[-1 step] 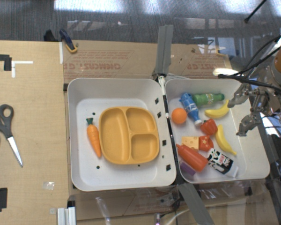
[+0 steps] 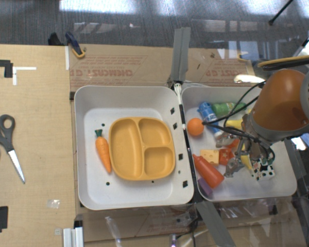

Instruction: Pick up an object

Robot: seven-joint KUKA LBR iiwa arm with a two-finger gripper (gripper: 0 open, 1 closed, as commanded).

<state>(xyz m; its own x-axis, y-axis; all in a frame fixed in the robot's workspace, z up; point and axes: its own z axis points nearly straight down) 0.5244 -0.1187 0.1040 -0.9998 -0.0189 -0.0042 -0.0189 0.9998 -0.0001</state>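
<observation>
While our arm reaches in from the right, we hang low over the right bin [image 2: 278,189], where the loose toy food is heaped, which is why the wrist sits there rather than over the left bin [image 2: 87,153]. That left bin carries a yellow divided plate [image 2: 142,148] lying flat in its middle and a toy carrot [image 2: 103,152] just beside the plate's left edge, both well apart from us. In the right bin we see an orange ball [image 2: 195,127] near the dividing wall, a blue can [image 2: 207,111] and a green piece [image 2: 224,107] toward the far side, a yellow cheese wedge [image 2: 209,156], and a red-orange cone-shaped piece [image 2: 208,172] lying tilted near the front corner. Our gripper [image 2: 242,156] points down into the clutter, with the orange band [image 2: 278,104] above it and cables looping around the wrist; it hides much of what lies beneath. A small red piece [image 2: 225,155] sits right at the gripper, touching or nearly so, and we judge it the likeliest target. Whether anything is actually grasped we cannot tell, since cables and wrist mask the tip. Nothing looks lifted off the bin floor, so we reckon the pick is not yet done
</observation>
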